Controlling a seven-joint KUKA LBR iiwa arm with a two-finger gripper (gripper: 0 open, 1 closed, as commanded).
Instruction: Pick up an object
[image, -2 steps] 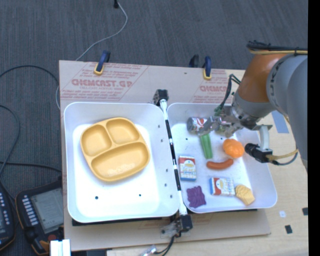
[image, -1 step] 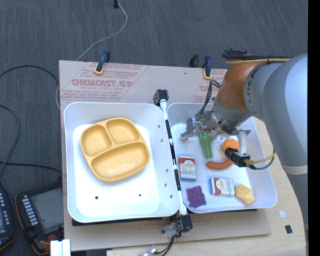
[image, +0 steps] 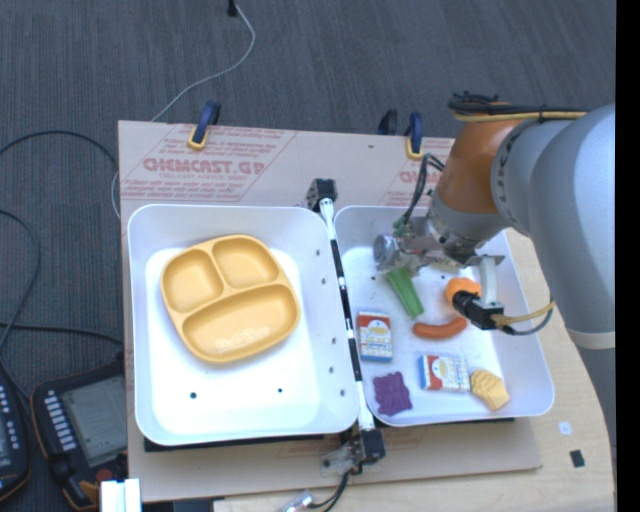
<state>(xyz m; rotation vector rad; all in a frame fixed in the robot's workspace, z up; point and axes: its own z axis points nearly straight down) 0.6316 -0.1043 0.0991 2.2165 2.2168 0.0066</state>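
Near the front edge of the counter (image: 250, 470), the right bin (image: 535, 385) is seen to carry several small things; a purple piece (image: 392, 392) lies by its front left corner, a small carton (image: 443, 373) lies to the right of that, and a yellow piece (image: 489, 389) lies just beside the carton, towards the front right corner. Further in, a second carton (image: 375, 336) is set close to the left wall; an orange sausage (image: 440, 327) lies near the middle of the bin; an orange ball (image: 462, 291) is seen just behind the sausage. A green stick (image: 404, 291) lies tilted in the back half of the bin, its far end under the pincer (image: 405, 250).

In the left bin (image: 150, 400) a yellow plate (image: 231, 296) with three compartments is placed towards the back left.

The pincer is lowered into the back part of the right bin, directly above the far end of the green stick; whether its fingers are apart or together cannot be told, and nothing is seen held between them. The arm (image: 520, 180) is reached in over the back right corner of the right bin.
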